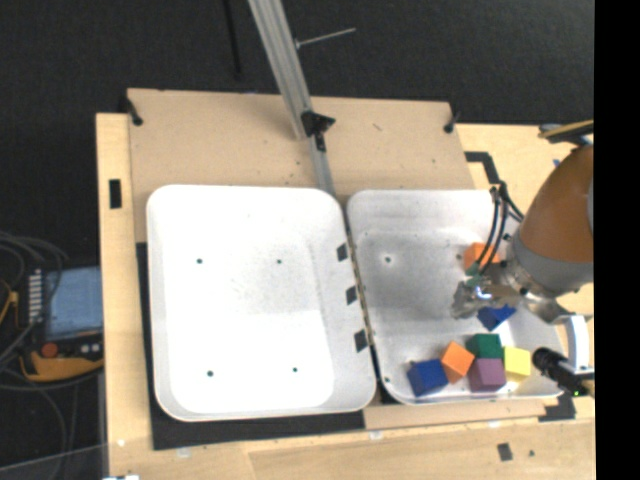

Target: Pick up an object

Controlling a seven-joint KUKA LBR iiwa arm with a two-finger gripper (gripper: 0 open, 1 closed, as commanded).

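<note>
My gripper [476, 296] hangs low in the right bin [410, 238], near its right side. A blue block [495, 317] lies right beneath and beside its tip, and an orange piece [477, 255] shows just behind it. At the bin's front right corner sits a cluster of blocks: blue [427, 376], orange [458, 359], green [488, 346], purple [488, 373] and yellow [517, 361]. The arm's grey body with its orange band [560, 223] covers the bin's right edge.
The left bin [245, 298] lies alongside, joined by dark clips at the shared rim. A metal pole [285, 58] slants up from behind the bins. Cables and a small device [60, 313] lie off the bench at the left.
</note>
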